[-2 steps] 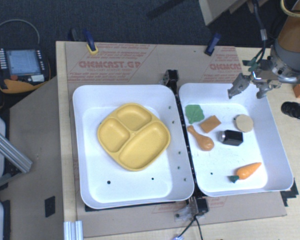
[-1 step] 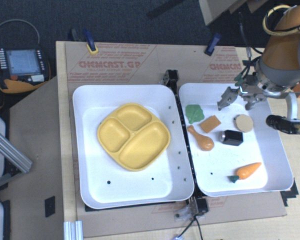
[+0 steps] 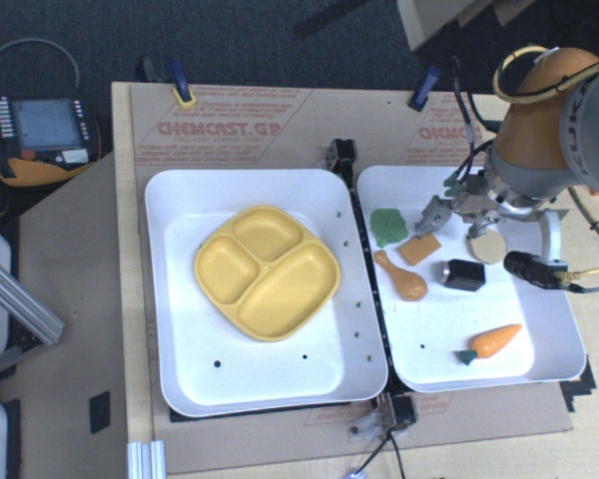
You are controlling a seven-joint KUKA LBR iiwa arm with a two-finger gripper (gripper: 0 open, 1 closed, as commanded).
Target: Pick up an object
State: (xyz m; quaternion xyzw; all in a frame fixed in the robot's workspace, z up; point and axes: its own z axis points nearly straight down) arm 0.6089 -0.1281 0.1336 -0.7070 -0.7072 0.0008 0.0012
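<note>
Here, two shallow white bins lie side by side on a board-covered bench. The left bin (image 3: 170, 267) holds a yellow divided plate (image 3: 268, 271) with three compartments, lying flat near the bin's middle. The right bin (image 3: 539, 352) holds the small objects: a green block (image 3: 387, 227) at its upper left, just beside the dividing rim; a tan rectangular piece (image 3: 420, 249) just right of and below the green block; an orange-brown pear-shaped toy (image 3: 401, 277) below these, its narrow end pointing up-left; a black block (image 3: 464, 274) near the bin's middle; a pale round disc (image 3: 487, 245) above the black block; and a toy carrot (image 3: 493, 341) lying well apart toward the lower right, its green tip pointing left. The grey arm with its orange band enters from the right, and the gripper (image 3: 437, 214) sits low over the upper part of the right bin, just above the tan rectangular piece. Nothing is visible between its fingers; whether they are spread or closed cannot be told from this view.
</note>
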